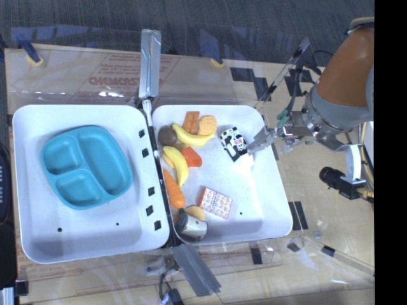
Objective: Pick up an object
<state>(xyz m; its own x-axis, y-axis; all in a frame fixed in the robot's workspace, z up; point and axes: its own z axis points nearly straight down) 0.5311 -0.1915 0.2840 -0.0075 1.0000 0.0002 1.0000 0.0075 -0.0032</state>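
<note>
Gripper [249,148] against black-and-white toy [232,142]

— Where were you working?
— In a robotics lab. My bench [331,234] carried two white bins [76,234], clear plastic sheeting taped around them, black tape marks and loose cables.
— What else pointed that way?
— Grey office carpet [95,5] ran beyond, and the bins held toy food.

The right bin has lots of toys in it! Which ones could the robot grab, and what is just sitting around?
For the job:
hand
cow-patterned toy
bananas
carrot
cookie
patterned card
metal cup
right bin

Just lying about:
blue divided tray
left bin
</note>
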